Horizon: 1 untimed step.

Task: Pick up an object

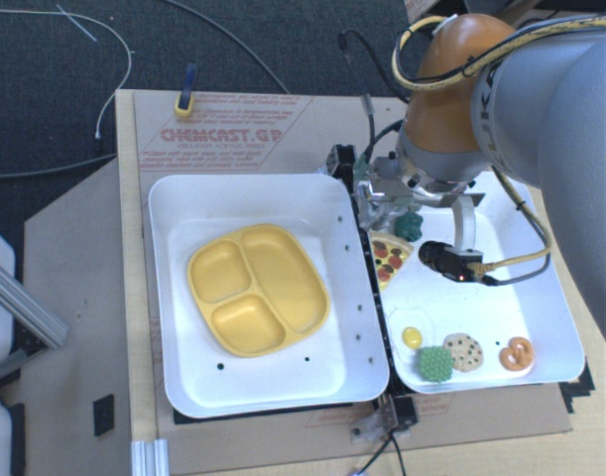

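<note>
Gripper point(410, 216) low over the dark green toy piece point(410, 227) in the right white bin point(541, 296).
Reach step; I cannot tell how far it is open; next: close squarely on the piece, then lift.

The floor point(74, 77) is dark grey, like carpet. Thin pale cables point(104, 28) curl across it. A brown board point(233, 132) with red writing lies on the bench. A small blue and yellow clamp point(187, 92) grips its far edge. At the left edge stands a silver metal bar point(20, 300), maybe part of a frame.
</note>
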Motion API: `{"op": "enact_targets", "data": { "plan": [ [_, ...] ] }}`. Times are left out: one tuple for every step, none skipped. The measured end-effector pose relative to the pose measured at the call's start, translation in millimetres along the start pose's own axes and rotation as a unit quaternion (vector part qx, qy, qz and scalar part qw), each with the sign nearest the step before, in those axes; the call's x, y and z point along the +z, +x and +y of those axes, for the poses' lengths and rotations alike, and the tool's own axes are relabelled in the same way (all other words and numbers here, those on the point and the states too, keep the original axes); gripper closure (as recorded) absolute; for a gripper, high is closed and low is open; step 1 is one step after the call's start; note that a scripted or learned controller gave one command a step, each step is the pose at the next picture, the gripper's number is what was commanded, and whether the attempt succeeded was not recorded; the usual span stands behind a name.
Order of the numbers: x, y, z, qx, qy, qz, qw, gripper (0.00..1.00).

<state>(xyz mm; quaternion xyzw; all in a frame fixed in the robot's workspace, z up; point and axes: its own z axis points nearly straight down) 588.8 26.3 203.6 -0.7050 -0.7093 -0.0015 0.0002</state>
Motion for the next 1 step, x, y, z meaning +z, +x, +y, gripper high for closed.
{"op": "enact_targets", "data": {
  "plan": [
    [-20.2,47.1,23.0,0.000,-0.001,0.000,1.0000,1.00]
  ]
}}
